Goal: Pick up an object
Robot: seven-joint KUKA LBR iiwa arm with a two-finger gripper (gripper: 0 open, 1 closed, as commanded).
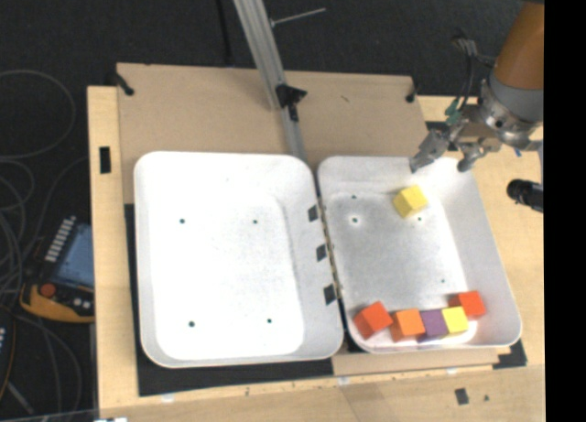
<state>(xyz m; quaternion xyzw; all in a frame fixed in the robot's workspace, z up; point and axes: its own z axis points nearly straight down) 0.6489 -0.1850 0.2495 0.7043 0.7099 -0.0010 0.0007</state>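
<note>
A yellow cube lies alone in the upper part of the right bin. Along that bin's near wall sit several blocks in a row: a red-orange one, an orange one, a purple one, a yellow one and a red-orange one. My gripper hangs over the bin's far right corner, above and to the right of the lone yellow cube. Its fingers are spread and nothing is between them.
The left bin lies beside the right one, joined by black clips. A slanted metal pole rises behind the bins. Cables and a handheld pendant lie off the bench at the left.
</note>
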